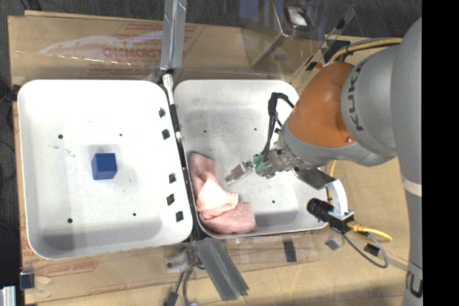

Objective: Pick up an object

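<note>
Two shallow white bins sit side by side on the counter [86, 39], which is covered with brown cardboard. The left bin [43, 154] contains one small blue cube [105, 165], lying near its middle and well apart from every wall. The right bin [237, 100] contains a crumpled pink cloth [215, 197], bunched against the wall it shares with the left bin and reaching toward the near edge.

The arm [373, 104] reaches in from the right, its orange band [323, 115] above the right bin. The claw [240, 172] is low inside that bin, pointing left toward the cloth. Its tip sits just beside the cloth's upper right edge; whether it touches the fabric cannot be determined from this angle. The claw's state cannot be told: the metal tip is small and seen at a slant, so neither a released nor a clenched stance can be confirmed. Nothing is visibly caught in it.

Assessment: the task is not complete. Both candidate objects rest in their bins, none lifted. The cloth is the likely target, given the claw's closeness to it, and the approach looks largely made. Remaining: secure a hold on the cloth, then raise it clear of the bin floor.

Risk noted: soft fabric may slip or only partly lift, and the nearby bin wall limits room for the claw.
</note>
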Action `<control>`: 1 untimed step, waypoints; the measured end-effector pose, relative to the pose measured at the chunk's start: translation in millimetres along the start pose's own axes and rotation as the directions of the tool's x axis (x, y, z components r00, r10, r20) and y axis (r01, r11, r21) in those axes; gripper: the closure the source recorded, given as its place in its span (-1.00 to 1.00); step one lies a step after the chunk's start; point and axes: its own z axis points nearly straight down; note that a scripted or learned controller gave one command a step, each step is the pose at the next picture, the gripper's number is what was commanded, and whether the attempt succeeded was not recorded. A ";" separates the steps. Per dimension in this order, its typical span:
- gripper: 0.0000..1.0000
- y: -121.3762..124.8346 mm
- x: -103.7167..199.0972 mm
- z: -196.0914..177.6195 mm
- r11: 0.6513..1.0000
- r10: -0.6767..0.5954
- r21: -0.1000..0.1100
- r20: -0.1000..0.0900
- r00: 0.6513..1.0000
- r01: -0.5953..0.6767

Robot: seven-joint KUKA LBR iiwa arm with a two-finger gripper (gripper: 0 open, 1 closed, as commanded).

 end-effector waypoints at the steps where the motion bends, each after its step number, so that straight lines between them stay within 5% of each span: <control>1: -1.00 -13.0 28.5 48.1 0.995 -0.104 -0.003 -0.001 0.995 0.104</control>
